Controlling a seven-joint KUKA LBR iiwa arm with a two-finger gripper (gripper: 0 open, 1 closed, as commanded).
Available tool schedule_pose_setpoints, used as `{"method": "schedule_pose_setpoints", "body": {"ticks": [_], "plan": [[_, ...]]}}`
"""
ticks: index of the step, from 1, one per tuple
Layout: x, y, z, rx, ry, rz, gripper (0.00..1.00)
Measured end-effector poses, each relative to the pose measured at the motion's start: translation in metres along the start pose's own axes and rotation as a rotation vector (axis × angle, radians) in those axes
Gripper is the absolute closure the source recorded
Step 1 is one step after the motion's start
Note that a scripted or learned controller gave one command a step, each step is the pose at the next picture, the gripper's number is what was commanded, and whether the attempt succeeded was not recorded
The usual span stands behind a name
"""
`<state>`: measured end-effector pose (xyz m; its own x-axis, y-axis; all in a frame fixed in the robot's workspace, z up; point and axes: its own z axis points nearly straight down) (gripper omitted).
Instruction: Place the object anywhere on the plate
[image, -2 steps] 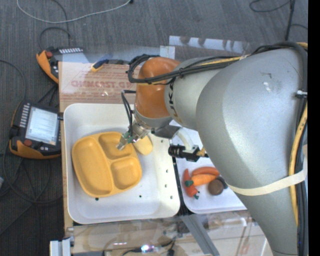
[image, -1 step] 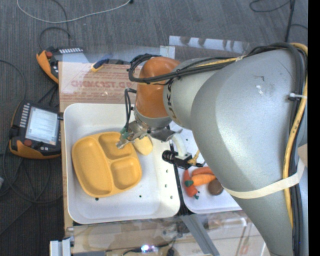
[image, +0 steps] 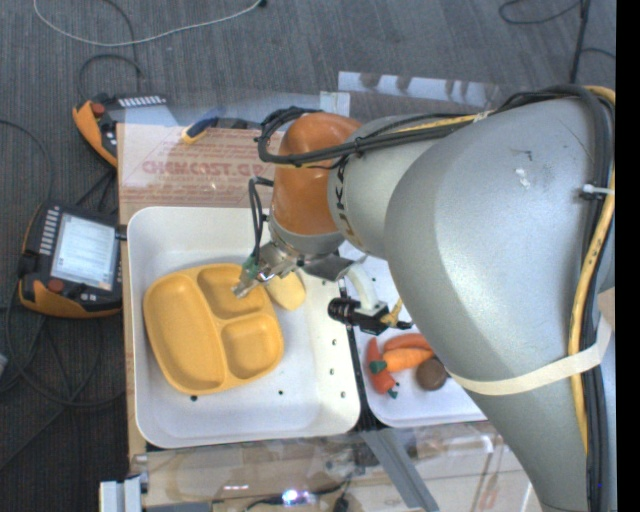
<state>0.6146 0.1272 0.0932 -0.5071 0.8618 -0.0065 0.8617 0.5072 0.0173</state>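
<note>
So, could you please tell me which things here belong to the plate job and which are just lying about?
Job:
- yellow plate, in the left bin
- pale yellow object at the plate's edge
- gripper

Lying about:
- carrots and brown piece in the right bin
- handheld pendant on the floor

Single fixed camera above the tabletop (image: 135, 300), angled downward, fairly close, took in both white bins (image: 300, 400), floor at left, the grey arm (image: 480, 260) bulked large from the right.

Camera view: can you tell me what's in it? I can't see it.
A grey robot arm's gripper hangs over a yellow plate in the left white bin. A pale object sits beside the plate. The right bin has carrots.
</note>
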Motion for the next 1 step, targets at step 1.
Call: {"method": "schedule_pose_setpoints", "body": {"ticks": [1], "plan": [[0.0078,0.0134,0.0005,0.009,-0.016,0.001,1.0]]}}
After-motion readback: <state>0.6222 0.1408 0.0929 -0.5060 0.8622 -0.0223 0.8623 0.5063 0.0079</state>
